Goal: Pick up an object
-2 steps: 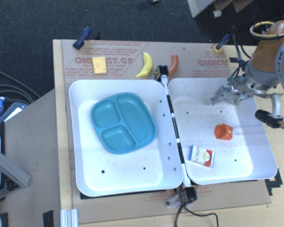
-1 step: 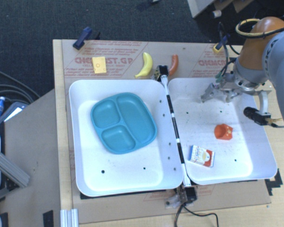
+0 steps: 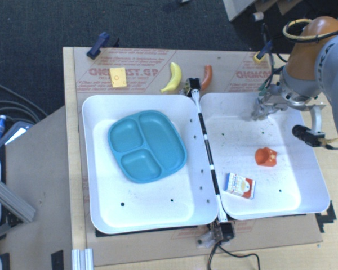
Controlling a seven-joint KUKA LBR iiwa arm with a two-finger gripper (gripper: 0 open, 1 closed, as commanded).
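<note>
Nearest the camera, a black clamp with a trailing cable (image 3: 218, 233) was seen at the front edge of the bench, where the two bins met. Just beyond it, in the right-hand shallow white plastic bin (image 3: 304, 198), a small flat carton printed in red, white and blue (image 3: 239, 185) was lying near the front left corner. A little farther back and to the right, a small red-orange rounded plastic object (image 3: 266, 157) was resting on the bin floor, well apart from the carton. The floor of this bin was marked with dark specks.

In the left-hand shallow white plastic bin (image 3: 96, 167), a smooth turquoise plastic plate with three compartments (image 3: 147, 145) was lying flat, with nothing seen in its compartments.

Farther back, the grey metal two-finger gripper (image 3: 261, 111) was positioned over the rear of the right bin, well apart from both objects there. Nothing was seen between its fingers; whether they were open or closed could not be told.

Beyond the bins, on the brown printed cardboard (image 3: 141, 71) covering the bench, a yellow plastic banana (image 3: 172, 77), an orange-red sausage-shaped object (image 3: 206, 76) and a small yellow square piece (image 3: 118, 78) were laid out.
</note>
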